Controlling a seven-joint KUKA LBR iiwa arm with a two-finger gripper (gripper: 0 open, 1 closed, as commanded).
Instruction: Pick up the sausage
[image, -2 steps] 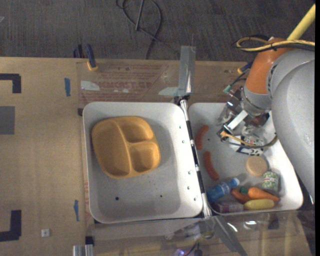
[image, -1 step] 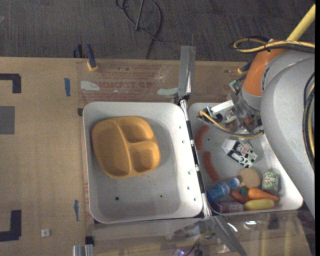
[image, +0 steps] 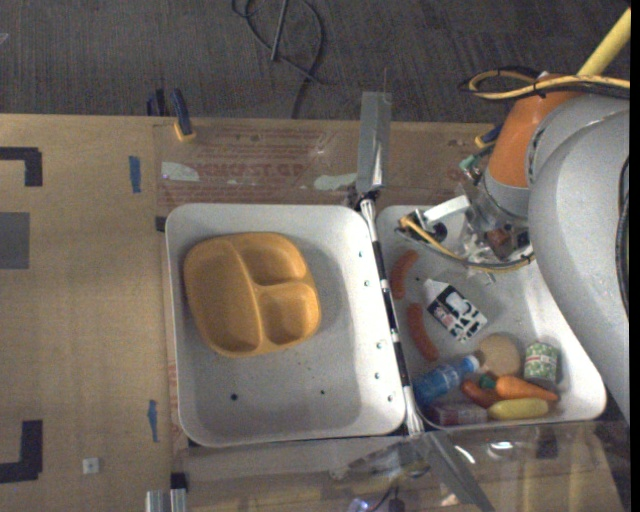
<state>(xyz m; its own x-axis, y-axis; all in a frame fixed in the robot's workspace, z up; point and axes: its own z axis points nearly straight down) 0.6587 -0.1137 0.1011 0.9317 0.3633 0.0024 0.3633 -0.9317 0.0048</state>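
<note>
Two reddish sausage-shaped pieces lie along the left wall of the right bin (image: 585, 395). One sausage (image: 403, 273) is near the back and a second sausage (image: 421, 332) sits a little nearer the front. The gripper (image: 489, 243) hangs over the back of the right bin, below the orange band and among yellow cables. It is to the right of the back sausage, with a gap between them. Nothing shows in its grasp.
Also in the right bin are a black-and-white packet (image: 457, 311), a blue bottle (image: 445, 380), a round biscuit (image: 499, 353), a green can (image: 541, 361), a carrot (image: 522, 388) and a yellow fruit (image: 518, 408). A yellow divided plate (image: 252, 293) sits in the left bin (image: 300, 400).
</note>
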